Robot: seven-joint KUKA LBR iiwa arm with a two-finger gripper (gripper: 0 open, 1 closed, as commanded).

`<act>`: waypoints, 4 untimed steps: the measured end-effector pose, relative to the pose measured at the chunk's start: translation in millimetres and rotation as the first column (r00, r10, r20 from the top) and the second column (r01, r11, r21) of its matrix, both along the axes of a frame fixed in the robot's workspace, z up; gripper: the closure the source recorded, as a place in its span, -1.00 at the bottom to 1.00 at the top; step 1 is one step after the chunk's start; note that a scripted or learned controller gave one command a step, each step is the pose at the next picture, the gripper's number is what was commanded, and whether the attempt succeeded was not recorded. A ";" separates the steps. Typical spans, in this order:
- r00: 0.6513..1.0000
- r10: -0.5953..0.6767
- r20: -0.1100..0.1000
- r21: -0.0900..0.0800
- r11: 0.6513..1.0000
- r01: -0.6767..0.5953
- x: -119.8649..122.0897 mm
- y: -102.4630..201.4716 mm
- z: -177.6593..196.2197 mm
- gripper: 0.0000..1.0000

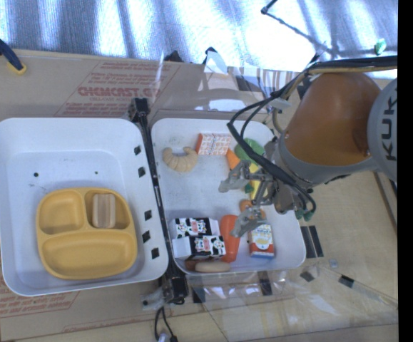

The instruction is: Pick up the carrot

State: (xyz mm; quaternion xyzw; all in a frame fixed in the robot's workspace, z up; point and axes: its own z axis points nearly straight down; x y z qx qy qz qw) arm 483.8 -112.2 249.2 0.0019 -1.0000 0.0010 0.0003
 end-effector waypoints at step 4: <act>0.977 -0.214 0.011 0.001 0.977 0.214 132.3 -95.0 -143.3 1.00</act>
